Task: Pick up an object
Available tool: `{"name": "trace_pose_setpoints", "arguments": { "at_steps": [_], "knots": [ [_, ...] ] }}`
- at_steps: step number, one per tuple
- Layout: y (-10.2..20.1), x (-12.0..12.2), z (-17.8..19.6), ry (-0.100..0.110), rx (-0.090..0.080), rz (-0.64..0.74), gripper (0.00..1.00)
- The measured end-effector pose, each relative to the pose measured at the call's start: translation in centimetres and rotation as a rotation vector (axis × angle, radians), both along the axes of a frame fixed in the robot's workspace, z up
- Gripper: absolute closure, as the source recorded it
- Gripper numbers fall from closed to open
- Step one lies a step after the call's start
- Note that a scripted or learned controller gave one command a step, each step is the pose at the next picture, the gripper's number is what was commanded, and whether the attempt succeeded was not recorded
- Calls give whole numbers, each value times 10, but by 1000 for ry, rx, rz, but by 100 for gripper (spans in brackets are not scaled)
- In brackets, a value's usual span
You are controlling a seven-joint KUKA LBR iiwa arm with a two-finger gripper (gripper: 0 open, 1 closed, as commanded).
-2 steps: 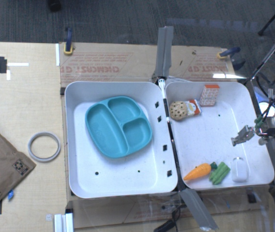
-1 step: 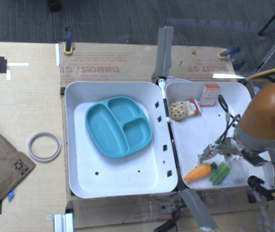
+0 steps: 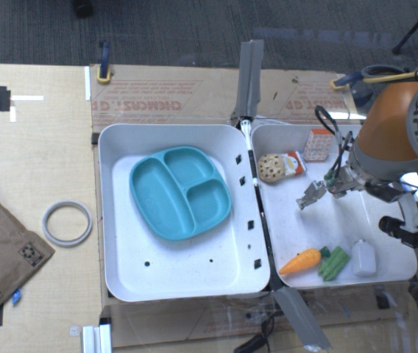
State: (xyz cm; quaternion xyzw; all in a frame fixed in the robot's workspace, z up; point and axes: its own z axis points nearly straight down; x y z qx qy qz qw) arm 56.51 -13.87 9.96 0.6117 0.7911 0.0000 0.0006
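We see the gripper (image 3: 310,195) hanging low over the right bin (image 3: 385,274), above bare floor between the cookie (image 3: 271,168) and the carrot (image 3: 300,261). We judge it is placed for a descent, though nothing lies directly under it. We cannot tell how the jaws stand; nothing shows between them. Candidates sit around the edges: a green vegetable (image 3: 333,263) touching the carrot, a white bottle (image 3: 363,259) beside it. The left bin (image 3: 121,271) holds a blue tray (image 3: 181,192).
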Motion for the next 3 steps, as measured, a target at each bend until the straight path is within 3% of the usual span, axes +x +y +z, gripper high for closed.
{"name": "trace_pose_setpoints", "arguments": {
  "at_steps": [1, 2, 3],
  "knots": [
    [-31, 66, 29, -2, -2, 114, 0],
    [-19, 96, -3, -5, -2, -99, 0],
    [-18, 97, 8, -9, -4, -95, 100]
  ]
}}
